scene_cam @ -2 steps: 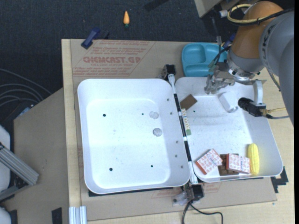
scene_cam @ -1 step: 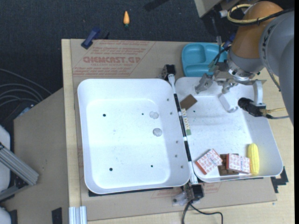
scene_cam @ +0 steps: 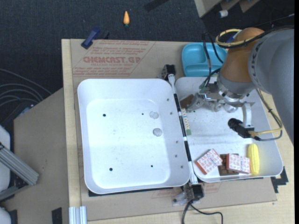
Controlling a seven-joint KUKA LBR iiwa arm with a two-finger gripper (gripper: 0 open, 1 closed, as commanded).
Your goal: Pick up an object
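Grey and orange at the right: arm (scene_cam: pixel 252 55) reaching in from the far right, down into the right bin (scene_cam: pixel 275 146). Gripper (scene_cam: pixel 223 101) low over that bin's far part, near its far wall; whether open or closed, impossible to tell, the wrist hiding the tips. Nothing visibly held.

Brown thing (scene_cam: pixel 187 101) just left of the gripper, against the bin's far left corner by the divider; identity unclear. Black cable fitting (scene_cam: pixel 239 127) below the wrist, hanging over the middle of the bin.

Along the near edge of the right bin, well apart from the gripper: red-and-white patterned packet (scene_cam: pixel 208 161) at the left, a second like packet (scene_cam: pixel 238 163) to its right atop something brown, then a yellow corn cob (scene_cam: pixel 252 157) at the right end, lying lengthwise near to far.

Left bin (scene_cam: pixel 88 125) white, with two small round grey marks (scene_cam: pixel 155 123) near its right side and a few dark dots.

Blue tub (scene_cam: pixel 198 59) on the table (scene_cam: pixel 70 78) just beyond the right bin, partly behind the arm. On the dark floor beyond the table, a small orange carrot-like piece (scene_cam: pixel 126 17) and a blue item (scene_cam: pixel 90 38) at the table's far left edge.
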